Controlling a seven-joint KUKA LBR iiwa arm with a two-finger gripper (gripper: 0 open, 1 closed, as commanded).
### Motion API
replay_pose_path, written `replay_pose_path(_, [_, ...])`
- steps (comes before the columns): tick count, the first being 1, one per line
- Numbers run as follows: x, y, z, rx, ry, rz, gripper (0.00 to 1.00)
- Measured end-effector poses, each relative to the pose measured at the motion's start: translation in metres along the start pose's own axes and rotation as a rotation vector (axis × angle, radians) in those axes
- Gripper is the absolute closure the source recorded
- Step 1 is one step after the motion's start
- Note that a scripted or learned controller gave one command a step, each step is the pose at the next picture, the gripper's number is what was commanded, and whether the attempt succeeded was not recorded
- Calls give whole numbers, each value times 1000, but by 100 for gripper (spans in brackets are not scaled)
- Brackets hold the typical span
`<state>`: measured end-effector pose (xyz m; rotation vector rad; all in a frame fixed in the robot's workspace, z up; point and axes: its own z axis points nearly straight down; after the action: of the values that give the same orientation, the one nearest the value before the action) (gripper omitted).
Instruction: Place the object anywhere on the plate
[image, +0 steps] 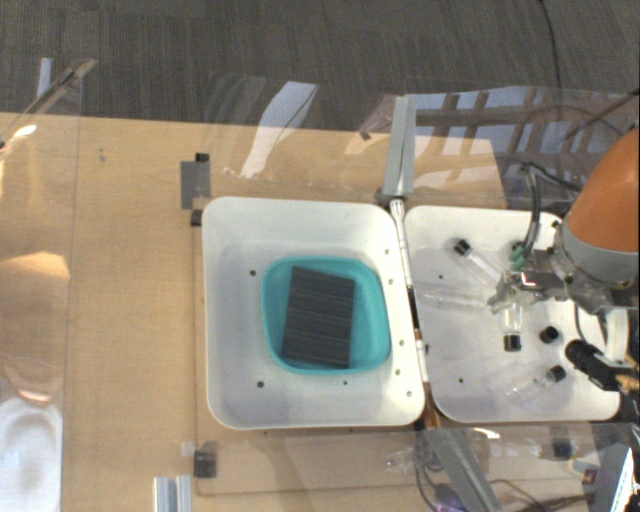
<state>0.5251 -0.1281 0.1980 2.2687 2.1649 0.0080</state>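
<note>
A wooden bench holds two shallow white bins. In the left bin, a rounded teal plate carries a dark ribbed rectangular block, white floor showing all round. Over the right bin hangs the gripper, its clear fingers spread wide, holding nothing.

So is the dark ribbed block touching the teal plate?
Touching. The camera view shows the dark grey ribbed rectangular block lying flat inside the teal plastic plate, resting on its floor.
</note>
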Motion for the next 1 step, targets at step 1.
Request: replay_pose_path(1, [129, 48, -55, -2, 1, -224, 100])
